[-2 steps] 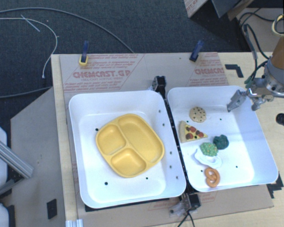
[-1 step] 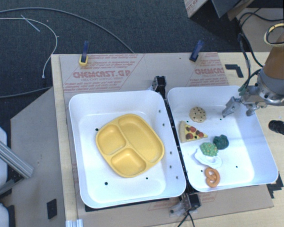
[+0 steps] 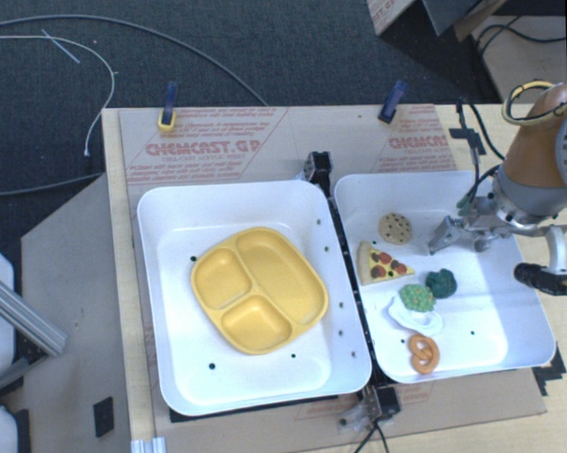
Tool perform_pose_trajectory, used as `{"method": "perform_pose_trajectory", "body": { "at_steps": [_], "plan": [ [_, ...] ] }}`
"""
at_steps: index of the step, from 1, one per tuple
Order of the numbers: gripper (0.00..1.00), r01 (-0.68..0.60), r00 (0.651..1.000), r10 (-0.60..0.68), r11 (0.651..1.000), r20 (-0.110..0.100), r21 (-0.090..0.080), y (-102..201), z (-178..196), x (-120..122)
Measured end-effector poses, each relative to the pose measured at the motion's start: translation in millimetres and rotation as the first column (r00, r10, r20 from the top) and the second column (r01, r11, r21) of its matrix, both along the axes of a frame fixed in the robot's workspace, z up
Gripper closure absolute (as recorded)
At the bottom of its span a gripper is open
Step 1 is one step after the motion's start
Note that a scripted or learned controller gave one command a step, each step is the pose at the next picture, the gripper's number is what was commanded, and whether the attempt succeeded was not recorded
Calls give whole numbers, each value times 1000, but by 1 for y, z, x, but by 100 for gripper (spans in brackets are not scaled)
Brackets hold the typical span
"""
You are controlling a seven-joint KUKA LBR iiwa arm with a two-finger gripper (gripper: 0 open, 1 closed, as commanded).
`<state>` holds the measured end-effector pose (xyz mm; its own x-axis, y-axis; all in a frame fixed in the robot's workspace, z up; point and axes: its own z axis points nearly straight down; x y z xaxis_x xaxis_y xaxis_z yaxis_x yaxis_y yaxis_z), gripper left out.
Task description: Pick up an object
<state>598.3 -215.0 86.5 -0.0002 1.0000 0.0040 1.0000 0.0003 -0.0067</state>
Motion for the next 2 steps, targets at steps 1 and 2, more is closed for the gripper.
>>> {"method": "perform_pose_trajectory", "body": {
  "at_steps": [1,2],
  "plan": [
    [100,-1,1000,1,1000,8,-3,-1,16,3],
    [100,-1,1000,1,1000,13,-7,-5,61,7]
  ]
}}
